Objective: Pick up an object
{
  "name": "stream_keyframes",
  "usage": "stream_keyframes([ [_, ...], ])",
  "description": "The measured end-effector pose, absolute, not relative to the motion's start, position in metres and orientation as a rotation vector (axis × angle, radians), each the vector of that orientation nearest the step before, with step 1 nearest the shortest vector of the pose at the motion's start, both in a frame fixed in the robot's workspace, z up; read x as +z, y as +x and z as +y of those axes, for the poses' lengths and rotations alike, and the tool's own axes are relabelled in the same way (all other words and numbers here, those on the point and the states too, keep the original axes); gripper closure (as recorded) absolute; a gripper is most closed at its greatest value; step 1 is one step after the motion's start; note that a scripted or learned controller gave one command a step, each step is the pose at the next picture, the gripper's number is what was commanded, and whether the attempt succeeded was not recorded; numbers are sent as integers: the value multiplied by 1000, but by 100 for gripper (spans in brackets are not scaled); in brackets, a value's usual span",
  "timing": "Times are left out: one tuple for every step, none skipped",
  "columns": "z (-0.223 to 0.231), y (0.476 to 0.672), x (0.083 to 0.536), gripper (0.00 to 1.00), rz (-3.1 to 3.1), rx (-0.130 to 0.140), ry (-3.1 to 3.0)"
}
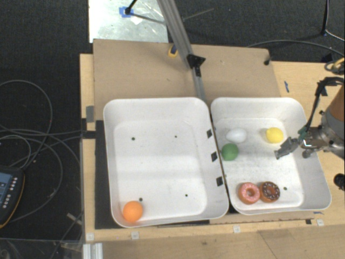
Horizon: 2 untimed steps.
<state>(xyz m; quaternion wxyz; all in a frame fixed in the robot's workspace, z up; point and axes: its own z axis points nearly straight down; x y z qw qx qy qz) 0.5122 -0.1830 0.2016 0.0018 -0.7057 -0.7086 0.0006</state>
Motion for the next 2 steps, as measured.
stream_keyframes([
  [-183,513,204,0,-2226,-2,-2218],
  [-190,510,159,0,-2219,2,-2220],
])
